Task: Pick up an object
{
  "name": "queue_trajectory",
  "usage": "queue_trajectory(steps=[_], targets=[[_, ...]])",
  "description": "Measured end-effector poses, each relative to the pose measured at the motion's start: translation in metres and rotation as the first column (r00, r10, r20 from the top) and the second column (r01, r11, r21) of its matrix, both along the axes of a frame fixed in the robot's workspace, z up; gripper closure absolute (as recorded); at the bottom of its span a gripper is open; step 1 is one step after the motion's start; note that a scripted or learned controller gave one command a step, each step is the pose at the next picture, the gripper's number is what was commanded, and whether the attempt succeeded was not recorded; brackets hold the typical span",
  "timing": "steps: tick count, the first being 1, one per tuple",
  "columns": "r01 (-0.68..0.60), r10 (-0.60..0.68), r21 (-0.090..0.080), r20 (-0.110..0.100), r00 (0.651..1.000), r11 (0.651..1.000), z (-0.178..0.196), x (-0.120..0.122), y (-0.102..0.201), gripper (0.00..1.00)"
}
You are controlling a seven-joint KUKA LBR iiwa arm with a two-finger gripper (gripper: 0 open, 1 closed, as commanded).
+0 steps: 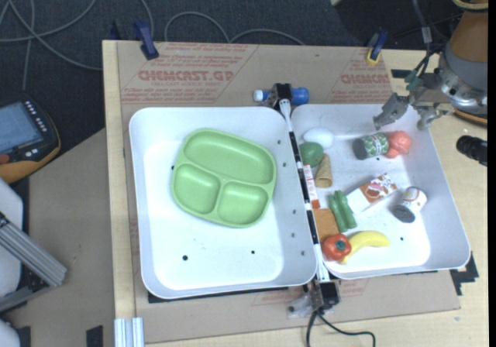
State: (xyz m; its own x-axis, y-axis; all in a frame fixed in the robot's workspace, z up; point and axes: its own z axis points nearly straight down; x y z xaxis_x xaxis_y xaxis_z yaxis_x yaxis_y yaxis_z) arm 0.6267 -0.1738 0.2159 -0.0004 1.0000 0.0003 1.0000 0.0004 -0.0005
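Observation:
The right bin [434, 256] holds several small toy foods. A dark green can [373, 146] lies at its far side beside a salmon-red round piece [399, 143]. My gripper [407, 115] hangs just beyond and above these two, at the bin's far right. Its fingers [387, 113] are spread open with nothing between them. Nearer the front lie a yellow banana [368, 241], a red tomato [335, 247], a green vegetable [342, 210], a red-and-white box [373, 189] and a small tipped cup [408, 204].
The left bin [155, 245] carries a green divided plate [225, 177]. Along the divider sit a white egg shape [318, 137], a green round piece [311, 153], a cone [323, 171] and an orange block [325, 223]. Blue clamps [144, 38] grip the board's far edge.

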Motion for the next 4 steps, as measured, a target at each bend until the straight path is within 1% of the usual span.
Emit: queue_trajectory(steps=[1, 2, 3, 4], targets=[[0.0, 0.0, -0.001, -0.001, 1.0, 1.0, -0.105, 0.039, -0.02, 0.0], [0.0, 0.0, 0.001, -0.001, 1.0, 1.0, -0.131, 0.018, 0.0, 0.0], [-0.001, 0.001, -0.001, 0.006, 1.0, 1.0, -0.118, 0.02, 0.0, 1.0], [-0.001, 0.001, 0.0, 0.003, 1.0, 1.0, -0.115, 0.035, 0.064, 1.0]])
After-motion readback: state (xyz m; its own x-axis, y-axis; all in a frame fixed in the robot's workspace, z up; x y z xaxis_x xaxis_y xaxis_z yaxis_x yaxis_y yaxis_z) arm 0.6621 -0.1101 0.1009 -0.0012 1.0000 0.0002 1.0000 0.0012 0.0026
